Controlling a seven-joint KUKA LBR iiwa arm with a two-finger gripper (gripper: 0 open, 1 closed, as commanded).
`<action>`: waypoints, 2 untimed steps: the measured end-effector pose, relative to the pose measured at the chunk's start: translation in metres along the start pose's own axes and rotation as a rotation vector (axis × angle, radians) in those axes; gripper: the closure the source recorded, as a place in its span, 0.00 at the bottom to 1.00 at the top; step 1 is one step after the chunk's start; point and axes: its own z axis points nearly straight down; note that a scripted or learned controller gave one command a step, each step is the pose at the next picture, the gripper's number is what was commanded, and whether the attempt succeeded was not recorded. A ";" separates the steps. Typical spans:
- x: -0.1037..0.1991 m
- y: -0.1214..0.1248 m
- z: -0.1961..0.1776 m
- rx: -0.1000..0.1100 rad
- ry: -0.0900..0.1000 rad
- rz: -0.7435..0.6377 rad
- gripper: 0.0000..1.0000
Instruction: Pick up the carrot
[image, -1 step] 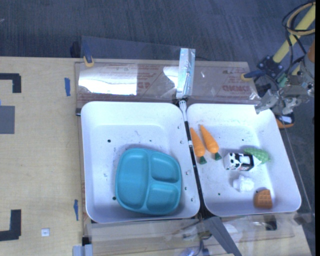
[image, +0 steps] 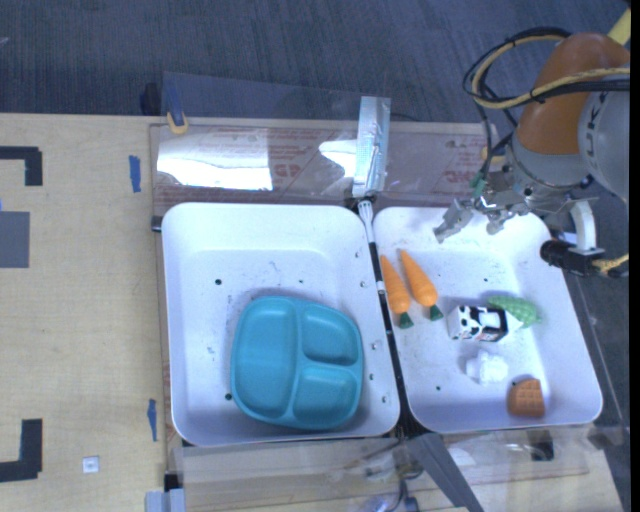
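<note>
Two orange carrots with green stem ends lie side by side near the left wall of the right bin (image: 575, 330). One carrot (image: 395, 290) rests along the divider, and the other carrot (image: 418, 279) sits just to its right. My gripper (image: 472, 221) hangs over the back of the right bin, up and to the right of the carrots and apart from them. It is open, its fingers spread with nothing between them.
In the right bin there are also a black-and-white toy (image: 478, 322), a green leafy piece (image: 516, 310), a small white lump (image: 488, 369) and a brown-orange piece (image: 526, 397). A blue divided plate (image: 297, 363) lies in the left bin (image: 190, 260).
</note>
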 end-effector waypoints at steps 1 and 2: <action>0.055 0.012 -0.067 -0.017 -0.005 -0.008 0.00; 0.052 0.009 -0.063 -0.008 -0.005 -0.003 0.00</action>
